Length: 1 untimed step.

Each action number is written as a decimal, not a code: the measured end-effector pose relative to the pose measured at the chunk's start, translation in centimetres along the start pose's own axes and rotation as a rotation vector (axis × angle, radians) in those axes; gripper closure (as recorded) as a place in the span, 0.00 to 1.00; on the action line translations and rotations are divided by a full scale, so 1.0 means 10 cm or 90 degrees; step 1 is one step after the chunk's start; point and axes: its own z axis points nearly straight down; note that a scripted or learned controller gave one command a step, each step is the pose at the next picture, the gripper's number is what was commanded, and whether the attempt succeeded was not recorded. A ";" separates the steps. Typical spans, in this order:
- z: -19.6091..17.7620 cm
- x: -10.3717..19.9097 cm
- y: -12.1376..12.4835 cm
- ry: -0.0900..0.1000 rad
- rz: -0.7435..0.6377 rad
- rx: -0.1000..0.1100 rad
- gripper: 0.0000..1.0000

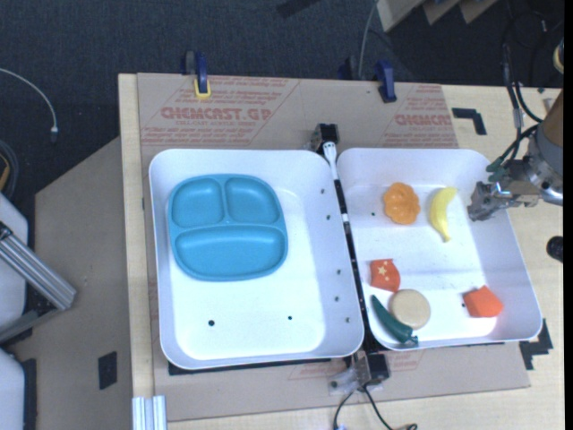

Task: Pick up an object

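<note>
Gripper (484, 201) hangs over the right bin's (501, 240) right rim, just beside the banana (441, 211); I cannot tell its state. Orange (401, 202) lies left of the banana. Blue plate (228, 227) sits in the left bin (295, 321).

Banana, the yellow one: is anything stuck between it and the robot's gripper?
Nothing visible is. The gripper sits at the right bin's right edge, and the banana lies just to its left on bare white floor. The orange fruit is on the banana's far side, out of the way.
</note>
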 end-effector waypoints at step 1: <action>-0.63 -0.04 -0.03 0.000 -0.001 -0.001 1.00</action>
